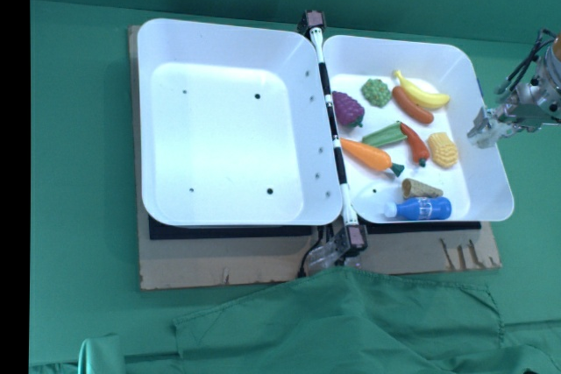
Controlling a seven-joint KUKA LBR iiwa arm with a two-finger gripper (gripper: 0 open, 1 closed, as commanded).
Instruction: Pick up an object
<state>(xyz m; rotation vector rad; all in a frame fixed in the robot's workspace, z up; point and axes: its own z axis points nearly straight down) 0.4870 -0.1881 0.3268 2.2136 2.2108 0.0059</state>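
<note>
The right bin (491,188) holds several toy foods: a yellow banana (422,90), a red sausage (412,105), green broccoli (376,92), purple grapes (347,109), a green cucumber (384,135), a red chilli (415,144), an orange carrot (369,155), yellow corn (443,150), a tan piece (421,187) and a blue bottle (419,208). My gripper (485,129) hangs over the right bin's right rim, to the right of the corn, with nothing seen in it.
The left bin (175,57) lies beside the right one, joined by a hinge bar (331,127). Both rest on cardboard (219,263) over a green cloth. A fold of green cloth (351,320) lies in front.
</note>
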